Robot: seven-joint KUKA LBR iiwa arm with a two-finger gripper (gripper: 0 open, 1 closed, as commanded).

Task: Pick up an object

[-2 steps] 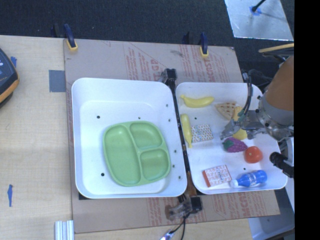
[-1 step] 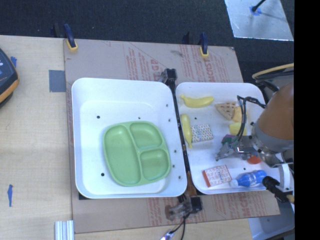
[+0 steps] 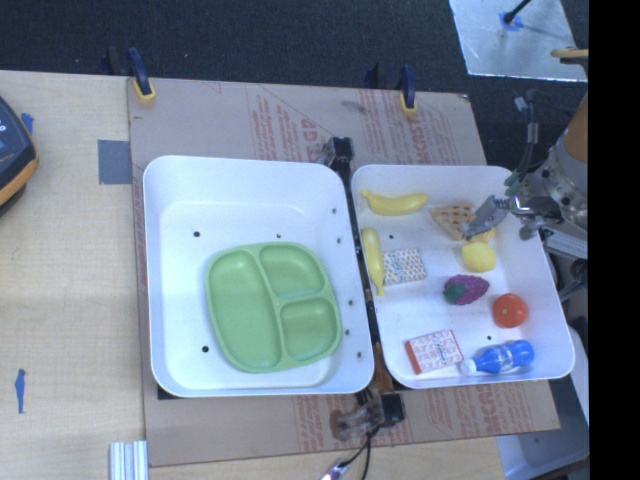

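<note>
A grey gripper hung over the right bin, its fingers apparently spread and empty, between a waffle-like toy and a small yellow lemon just beside it. The lemon looked light, rigid and smooth; gripping across its rounded middle seemed safest.

A pale wood desk carries a brown cardboard sheet, held at its far edge by two clamps. Beyond lies dark carpet, with a grey patch at upper right.

One fixed camera — high above, slanting down on both bins.
</note>
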